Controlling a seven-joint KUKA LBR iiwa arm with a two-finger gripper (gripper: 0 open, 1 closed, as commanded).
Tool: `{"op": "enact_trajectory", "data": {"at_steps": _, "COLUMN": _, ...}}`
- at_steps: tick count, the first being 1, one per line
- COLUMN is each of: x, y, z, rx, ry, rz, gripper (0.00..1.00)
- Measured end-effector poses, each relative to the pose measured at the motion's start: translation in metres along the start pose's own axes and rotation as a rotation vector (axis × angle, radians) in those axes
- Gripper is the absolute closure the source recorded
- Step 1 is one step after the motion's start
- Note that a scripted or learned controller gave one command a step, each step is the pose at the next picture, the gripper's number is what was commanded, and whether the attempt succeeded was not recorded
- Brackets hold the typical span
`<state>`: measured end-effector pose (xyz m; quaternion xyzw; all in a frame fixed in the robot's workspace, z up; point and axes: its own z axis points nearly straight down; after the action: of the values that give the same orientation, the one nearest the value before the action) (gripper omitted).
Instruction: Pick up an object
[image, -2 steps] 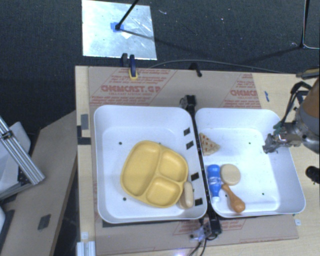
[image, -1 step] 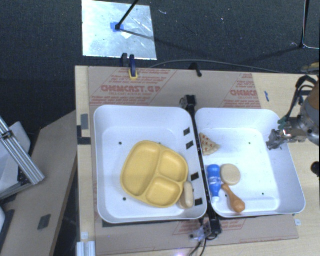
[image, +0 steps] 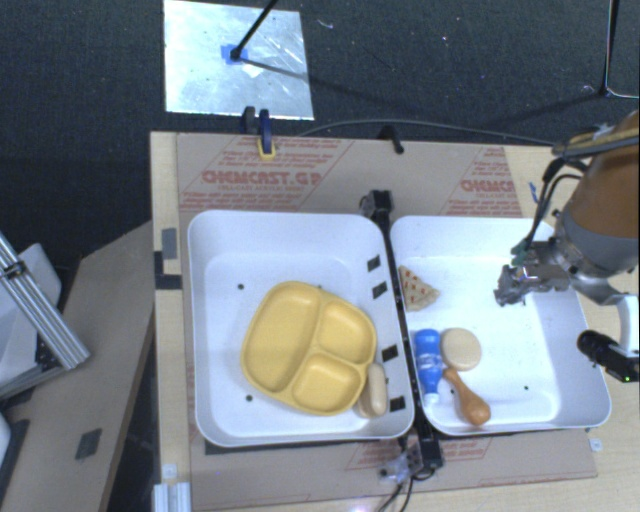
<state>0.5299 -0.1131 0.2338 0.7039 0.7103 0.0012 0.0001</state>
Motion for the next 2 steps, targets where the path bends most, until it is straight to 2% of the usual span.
{"op": "enact_trajectory", "data": {"at_steps": 1, "x": 0.059, "y": -0.012, "z": 0.002, "rx": 0.001, "ry": 0.0, "rz": 0.0, "gripper": 1.0}}
{"op": "enact_trajectory", "data": {"at_steps": 2, "x": 0.112, "y": -0.007, "z": -0.004, "rx": 0.0, "ry": 0.0, "rz": -0.001, "gripper": 1.0}}
